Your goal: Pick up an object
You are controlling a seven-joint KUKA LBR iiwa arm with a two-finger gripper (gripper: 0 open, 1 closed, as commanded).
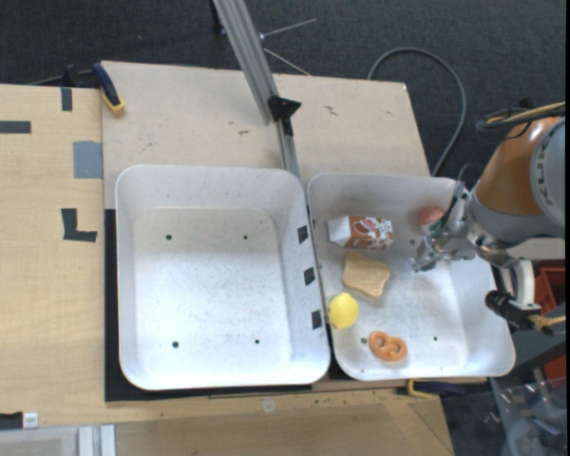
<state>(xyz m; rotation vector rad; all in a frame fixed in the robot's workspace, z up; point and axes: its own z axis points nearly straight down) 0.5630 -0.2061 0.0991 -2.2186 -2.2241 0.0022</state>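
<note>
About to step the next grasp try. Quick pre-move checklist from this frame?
1. Gripper inside the right bin: ok.
2. Anything held: cannot tell.
3. Targets in the right bin, namely carton, bread slice, lemon, pretzel: ok.
4. Reddish item beside the gripper, partly hidden: cannot tell what it is.
5. Carton and bread slice close together, maybe touching: not ok for a clean single pick.

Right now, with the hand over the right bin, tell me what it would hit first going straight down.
Most likely the bare floor of the right bin, since the hand points down there. The slice of bread lies off to the side; depth is unclear.
</note>
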